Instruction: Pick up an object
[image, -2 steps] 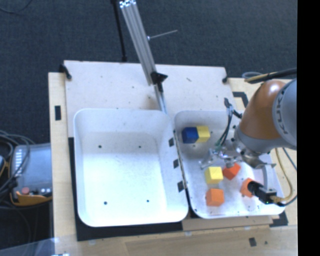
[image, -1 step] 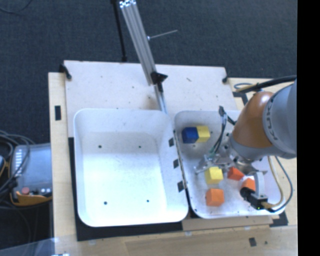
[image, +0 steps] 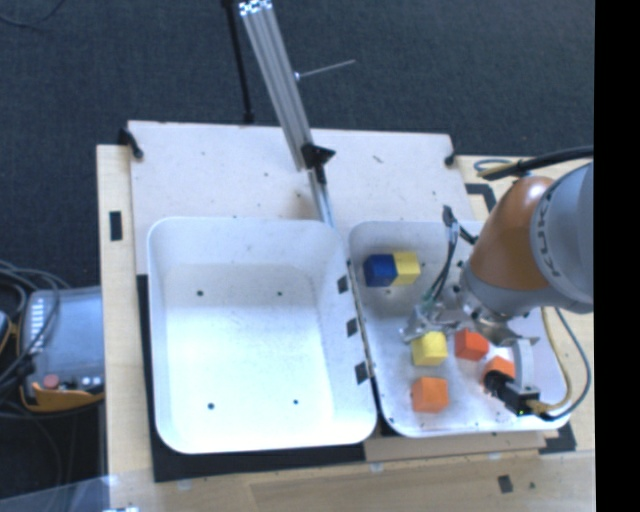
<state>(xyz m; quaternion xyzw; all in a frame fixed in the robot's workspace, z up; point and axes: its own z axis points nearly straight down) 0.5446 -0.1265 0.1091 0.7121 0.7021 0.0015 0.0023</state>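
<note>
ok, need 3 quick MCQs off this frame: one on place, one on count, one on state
1. Which bin holds the blocks?
A. left
B. right
C. both

2. How many yellow blocks?
A. one
B. two
C. three

3. The blue block is:
A. touching a yellow block
B. alone
C. stacked on orange

Key: B, every block lies in the right bin. B, one yellow beside blue, another yellow block under the end effector. A, blue and yellow sit side by side with no gap.
</note>
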